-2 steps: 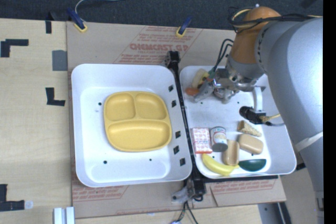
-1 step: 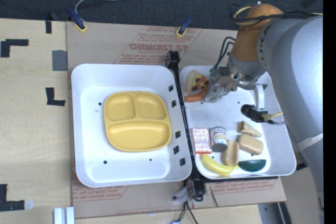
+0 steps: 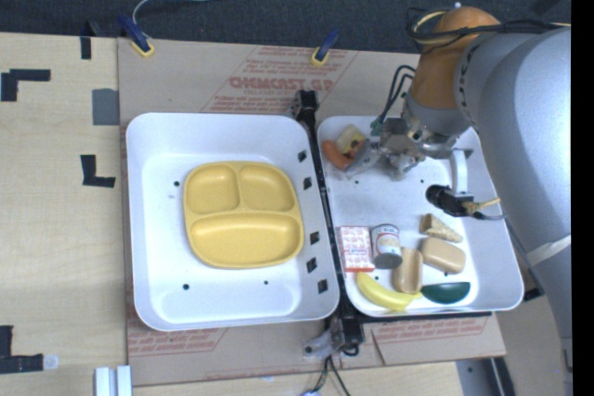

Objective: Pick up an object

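The gripper (image 3: 394, 155) is seen lowered into the far end of the right bin (image 3: 506, 278), below the orange band (image 3: 445, 60). Whether anything is clamped cannot be told; the gripper's state is obscured by the wrist hardware. A small orange and tan object (image 3: 345, 146) is noted just to the left of the gripper, near the bin's dividing wall. A banana (image 3: 382, 292), a can (image 3: 387, 240) and bread-like pieces (image 3: 442, 253) are recorded well toward the near end. A yellow tray (image 3: 244, 212) is seen in the left bin (image 3: 158, 292). The approach step is judged to be in hand; a short sideways correction and a confirmed closure would be called for next.
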`<state>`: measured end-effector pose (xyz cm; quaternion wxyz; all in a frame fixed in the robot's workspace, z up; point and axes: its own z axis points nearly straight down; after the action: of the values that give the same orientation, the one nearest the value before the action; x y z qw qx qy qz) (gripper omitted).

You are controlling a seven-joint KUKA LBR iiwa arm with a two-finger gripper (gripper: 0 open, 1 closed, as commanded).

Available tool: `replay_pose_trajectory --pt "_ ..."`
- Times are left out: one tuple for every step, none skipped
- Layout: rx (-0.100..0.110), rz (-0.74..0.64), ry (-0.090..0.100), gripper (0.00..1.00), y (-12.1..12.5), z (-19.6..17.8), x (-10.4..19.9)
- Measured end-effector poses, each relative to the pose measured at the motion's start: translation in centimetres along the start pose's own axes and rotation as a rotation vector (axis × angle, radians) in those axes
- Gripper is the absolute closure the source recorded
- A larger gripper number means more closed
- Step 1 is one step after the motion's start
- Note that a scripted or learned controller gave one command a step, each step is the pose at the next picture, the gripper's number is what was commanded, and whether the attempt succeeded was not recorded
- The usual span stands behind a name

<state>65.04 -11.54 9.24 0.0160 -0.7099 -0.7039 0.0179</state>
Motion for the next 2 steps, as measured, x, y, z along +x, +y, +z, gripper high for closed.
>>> replay_pose_trajectory --pt "-0.014 0.000 0.003 0.00 1.2 0.8 1.1" --pt "-0.035 -0.007 -0.003 1.00 1.5 -0.3 1.2"
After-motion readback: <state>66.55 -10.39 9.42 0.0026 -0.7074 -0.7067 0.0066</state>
